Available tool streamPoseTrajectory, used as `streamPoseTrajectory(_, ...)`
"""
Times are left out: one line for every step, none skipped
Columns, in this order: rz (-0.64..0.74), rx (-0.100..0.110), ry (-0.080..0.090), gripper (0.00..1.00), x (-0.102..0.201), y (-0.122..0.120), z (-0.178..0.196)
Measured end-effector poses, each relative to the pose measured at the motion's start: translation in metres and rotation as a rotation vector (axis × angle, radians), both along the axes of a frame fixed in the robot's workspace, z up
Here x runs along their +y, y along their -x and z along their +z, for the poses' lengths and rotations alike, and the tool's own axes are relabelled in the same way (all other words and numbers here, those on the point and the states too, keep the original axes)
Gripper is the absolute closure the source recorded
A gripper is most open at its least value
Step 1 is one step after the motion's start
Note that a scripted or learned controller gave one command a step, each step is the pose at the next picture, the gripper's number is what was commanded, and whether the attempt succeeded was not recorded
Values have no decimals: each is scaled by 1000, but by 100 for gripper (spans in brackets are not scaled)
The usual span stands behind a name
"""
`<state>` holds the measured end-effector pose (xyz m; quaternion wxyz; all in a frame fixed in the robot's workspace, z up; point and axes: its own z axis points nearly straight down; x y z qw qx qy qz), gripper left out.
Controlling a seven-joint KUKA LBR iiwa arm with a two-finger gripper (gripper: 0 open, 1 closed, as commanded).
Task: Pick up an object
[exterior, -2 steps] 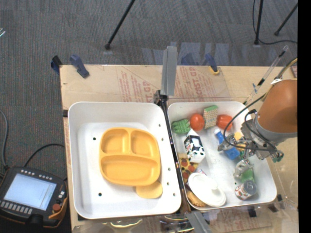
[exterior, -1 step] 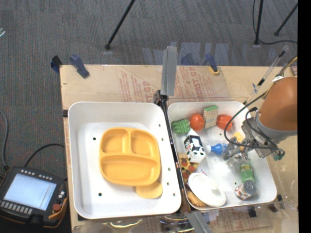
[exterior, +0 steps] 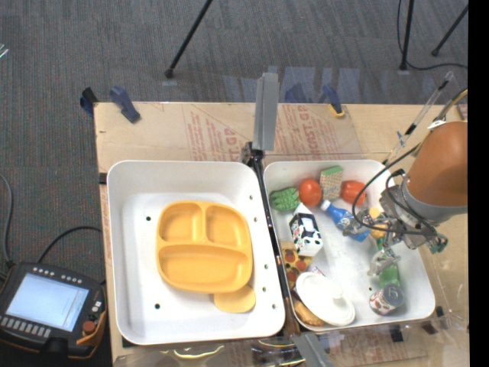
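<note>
I see my end effector (exterior: 386,260) low in the right bin (exterior: 425,277) above a green item (exterior: 389,274); its grip state I cannot tell

A yellow plastic divided tray (exterior: 205,246) is seen in the left white bin (exterior: 130,197), while the grey arm's gripper (exterior: 387,254) is held over the cluttered right white bin (exterior: 416,285), near a small tin can (exterior: 386,299).
</note>
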<state>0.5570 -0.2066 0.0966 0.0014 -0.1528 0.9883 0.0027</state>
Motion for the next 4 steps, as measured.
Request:
streamPoseTrajectory(47,2,2,0,30,-1,-10)
streamPoseTrajectory(55,-1,2,0,72,-16,-9)
streamPoseTrajectory(57,-4,1,100,73,-17,1)
streamPoseTrajectory(-483,2,4,100,62,-51,-9)
